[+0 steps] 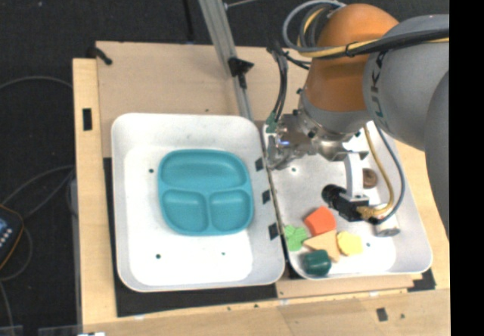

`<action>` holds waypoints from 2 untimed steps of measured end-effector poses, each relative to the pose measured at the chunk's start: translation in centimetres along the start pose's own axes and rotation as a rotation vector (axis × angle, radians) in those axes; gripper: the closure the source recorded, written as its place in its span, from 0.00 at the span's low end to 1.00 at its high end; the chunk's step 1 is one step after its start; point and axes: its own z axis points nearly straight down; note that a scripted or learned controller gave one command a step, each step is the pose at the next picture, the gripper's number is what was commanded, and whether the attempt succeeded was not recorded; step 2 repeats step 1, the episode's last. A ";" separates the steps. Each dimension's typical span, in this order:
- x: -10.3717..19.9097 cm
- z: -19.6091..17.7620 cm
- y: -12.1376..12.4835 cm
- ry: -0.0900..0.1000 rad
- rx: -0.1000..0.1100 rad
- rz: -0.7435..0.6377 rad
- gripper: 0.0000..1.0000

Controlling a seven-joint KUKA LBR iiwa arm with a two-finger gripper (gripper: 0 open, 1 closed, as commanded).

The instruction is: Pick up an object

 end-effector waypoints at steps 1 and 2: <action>5.6 1.7 -0.1 0.000 0.001 0.000 1.00; 5.6 1.7 -0.1 0.000 0.001 0.000 1.00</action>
